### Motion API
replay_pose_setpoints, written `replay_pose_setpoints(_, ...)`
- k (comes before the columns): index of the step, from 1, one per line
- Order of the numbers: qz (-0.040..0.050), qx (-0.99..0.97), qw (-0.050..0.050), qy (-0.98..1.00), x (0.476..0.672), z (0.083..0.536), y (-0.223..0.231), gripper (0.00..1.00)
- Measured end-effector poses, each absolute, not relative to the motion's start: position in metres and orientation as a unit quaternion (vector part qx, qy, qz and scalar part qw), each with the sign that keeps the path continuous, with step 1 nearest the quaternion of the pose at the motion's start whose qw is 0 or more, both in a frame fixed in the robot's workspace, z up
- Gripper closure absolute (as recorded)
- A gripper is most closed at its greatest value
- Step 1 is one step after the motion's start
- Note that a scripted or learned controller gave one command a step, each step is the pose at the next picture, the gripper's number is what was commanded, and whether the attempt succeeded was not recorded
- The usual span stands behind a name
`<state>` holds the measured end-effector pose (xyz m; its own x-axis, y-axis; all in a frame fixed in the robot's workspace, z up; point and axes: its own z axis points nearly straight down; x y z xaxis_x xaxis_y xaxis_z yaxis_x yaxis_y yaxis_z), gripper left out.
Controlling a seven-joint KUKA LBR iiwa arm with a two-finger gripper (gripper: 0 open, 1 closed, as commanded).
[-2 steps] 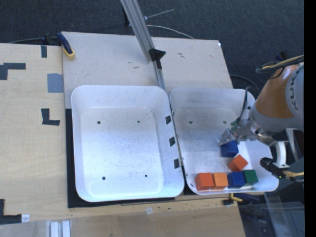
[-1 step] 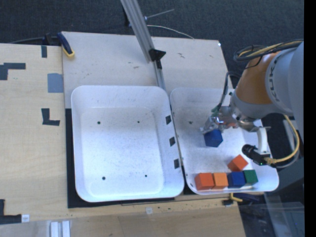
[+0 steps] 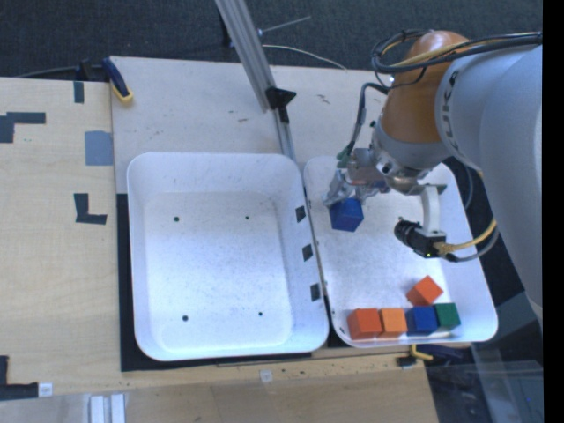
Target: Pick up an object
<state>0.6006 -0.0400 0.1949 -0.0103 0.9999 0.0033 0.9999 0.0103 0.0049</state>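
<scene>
Nearest us, along the near wall of the right bin (image 3: pixel 471 329), we see a row of blocks: two orange cubes (image 3: pixel 365 322) (image 3: pixel 393 322), a blue cube (image 3: pixel 423 319) and a green cube (image 3: pixel 447 315), touching side by side. They look parked out of the way against the wall. Just beyond them a lone tilted orange block (image 3: pixel 426 290) lies apart from the row.

Farther in, a dark blue block (image 3: pixel 346 215) sits at the left side of the right bin, close to the divide between the bins. We judge this is the task's target, since the gripper (image 3: pixel 352 186) is directly over it, touching or nearly touching its far edge. Whether the fingers are spread or closed we cannot tell; the wrist blocks them, so no grip is confirmed.

The left bin (image 3: pixel 145 183) lies beside it across the divide.

Farthest, the arm (image 3: pixel 493 86) with its orange band (image 3: pixel 414 104) reaches in from the right, bent down steeply, which we read as a top-down approach. A slanted metal post (image 3: pixel 251 47) stands at the far edge.
</scene>
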Motion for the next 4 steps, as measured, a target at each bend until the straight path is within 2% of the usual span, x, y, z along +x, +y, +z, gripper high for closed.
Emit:
replay_pose_setpoints(1,0.0002,0.704,-0.002,0.71,0.595,0.191,0.031,1.0)
replay_pose_setpoints(2,-0.0016,0.709,0.001,0.705,0.606,0.193,-0.061,1.0)
replay_pose_setpoints(3,-0.0011,0.707,0.0,0.707,0.606,0.193,-0.055,0.0)
replay_pose_setpoints(4,-0.0033,0.709,-0.003,0.706,0.553,0.088,-0.113,0.0)
